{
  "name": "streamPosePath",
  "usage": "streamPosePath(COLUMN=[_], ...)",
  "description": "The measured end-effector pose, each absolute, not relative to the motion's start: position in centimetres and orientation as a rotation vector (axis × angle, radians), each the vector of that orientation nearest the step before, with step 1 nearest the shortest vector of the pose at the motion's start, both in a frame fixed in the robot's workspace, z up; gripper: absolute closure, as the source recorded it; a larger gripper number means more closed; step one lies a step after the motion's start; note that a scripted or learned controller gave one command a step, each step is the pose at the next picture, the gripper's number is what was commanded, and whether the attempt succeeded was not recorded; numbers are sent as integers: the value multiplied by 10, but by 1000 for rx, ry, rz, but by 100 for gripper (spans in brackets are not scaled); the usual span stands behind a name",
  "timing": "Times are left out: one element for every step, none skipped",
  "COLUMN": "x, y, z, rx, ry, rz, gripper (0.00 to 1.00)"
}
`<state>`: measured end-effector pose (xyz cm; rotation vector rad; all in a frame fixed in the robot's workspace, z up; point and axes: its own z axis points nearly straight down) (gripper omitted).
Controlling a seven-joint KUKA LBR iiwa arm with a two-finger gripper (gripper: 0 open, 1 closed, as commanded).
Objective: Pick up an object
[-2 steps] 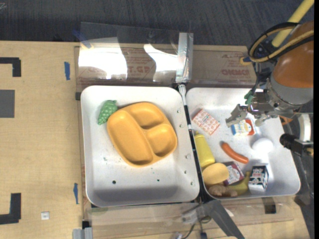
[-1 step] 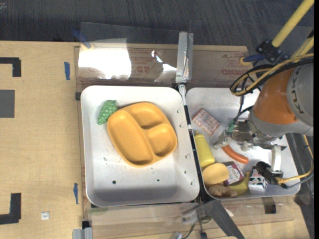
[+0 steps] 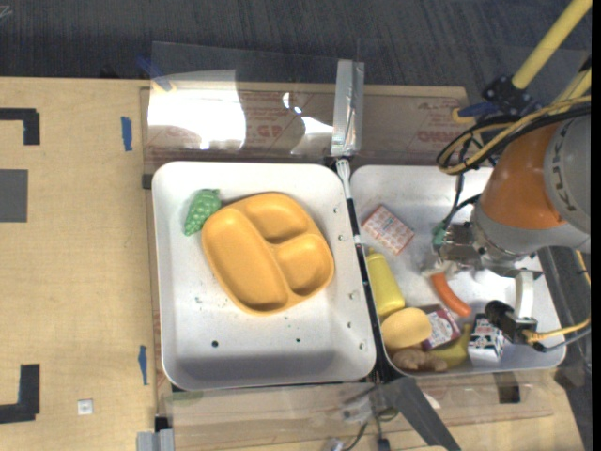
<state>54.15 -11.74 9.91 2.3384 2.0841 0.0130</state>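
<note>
In the camera view, your arm point(image 3: 540, 191) reaches in from the right and hangs over the right bin point(image 3: 413, 181), its wrist above that bin's right half; the gripper point(image 3: 460, 252) is tucked under the orange band, and you cannot tell whether its jaws are apart or together, nor whether anything sits between them. The nearest candidate looks like the orange carrot point(image 3: 452, 296), lying tilted just below the wrist; if you go for it, I would line the jaws across its narrow width rather than along its length and come straight down, since it lies close to other pieces. Further toward the bin's front edge the yellow lemon-like fruit point(image 3: 405, 326), a dark banana point(image 3: 441, 355) and a small white carton point(image 3: 484, 339) crowd together, touching or nearly so, so a grasp there risks nudging neighbours. The yellow bottle point(image 3: 383, 282) lies along the divider wall, which leaves little room for a jaw on that side. The pink checked packet point(image 3: 387, 228) lies flat and apart, free but thin. In the left bin point(image 3: 178, 280) the orange divided plate point(image 3: 268, 249) and green grapes point(image 3: 199, 209) sit well away on the surface. Loose cables point(image 3: 540, 336) trail beside the wrist.
</note>
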Motion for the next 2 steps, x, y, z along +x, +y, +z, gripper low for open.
streamPosePath(x=[523, 516], y=[-66, -40], z=[256, 266], rx=[2258, 2103], ry=[2176, 2331], rz=[12, 2], gripper=[100, 100])
